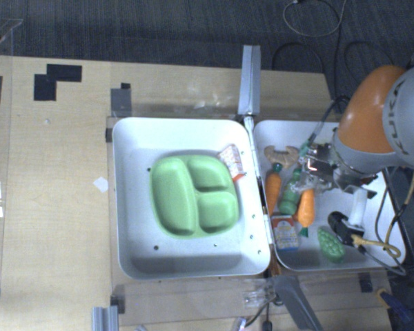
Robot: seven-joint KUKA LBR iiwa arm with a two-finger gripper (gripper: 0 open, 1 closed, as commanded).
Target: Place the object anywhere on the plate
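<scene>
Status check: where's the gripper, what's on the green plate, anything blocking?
Gripper low over right bin, among toy food. Orange carrot just below it, grasp unconfirmed. Green plate in left bin, small packet at its upper right edge.

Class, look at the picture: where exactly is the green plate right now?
The green plate lies in the middle of the left bin, with a small red and white packet at its upper right corner.

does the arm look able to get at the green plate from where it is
Probably yes. The plate lies open in the left bin with nothing on top; a small packet sits only at its upper right edge. The gripper is over the right bin.
</scene>
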